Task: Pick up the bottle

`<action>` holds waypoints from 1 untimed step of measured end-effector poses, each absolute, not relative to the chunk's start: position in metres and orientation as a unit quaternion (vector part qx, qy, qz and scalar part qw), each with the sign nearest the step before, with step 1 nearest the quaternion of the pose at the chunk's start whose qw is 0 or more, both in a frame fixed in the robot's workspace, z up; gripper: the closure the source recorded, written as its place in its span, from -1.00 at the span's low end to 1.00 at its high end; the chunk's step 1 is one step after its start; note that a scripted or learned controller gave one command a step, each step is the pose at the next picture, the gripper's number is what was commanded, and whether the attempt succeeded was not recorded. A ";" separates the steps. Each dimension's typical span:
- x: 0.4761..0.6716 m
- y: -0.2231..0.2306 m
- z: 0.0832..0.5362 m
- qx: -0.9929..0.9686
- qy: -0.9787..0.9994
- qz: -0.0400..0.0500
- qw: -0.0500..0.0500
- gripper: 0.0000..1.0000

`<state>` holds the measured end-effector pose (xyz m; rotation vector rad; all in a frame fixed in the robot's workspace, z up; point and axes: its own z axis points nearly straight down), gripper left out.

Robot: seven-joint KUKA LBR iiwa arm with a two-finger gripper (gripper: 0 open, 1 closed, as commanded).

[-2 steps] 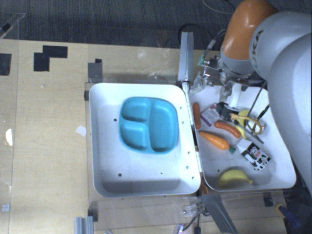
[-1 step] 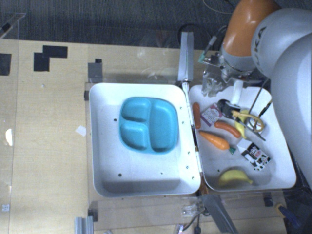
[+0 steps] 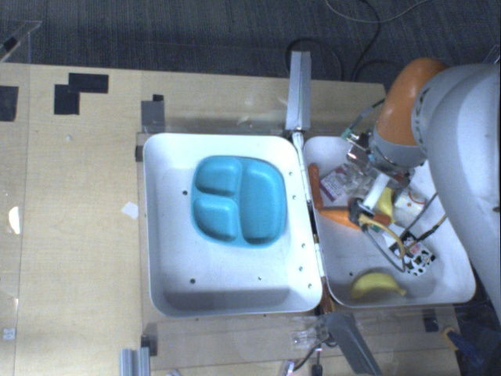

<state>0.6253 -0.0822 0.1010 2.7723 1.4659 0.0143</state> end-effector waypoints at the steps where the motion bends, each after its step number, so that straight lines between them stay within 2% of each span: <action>1: 0.623 -0.082 0.098 0.884 0.467 0.002 0.001 -1.00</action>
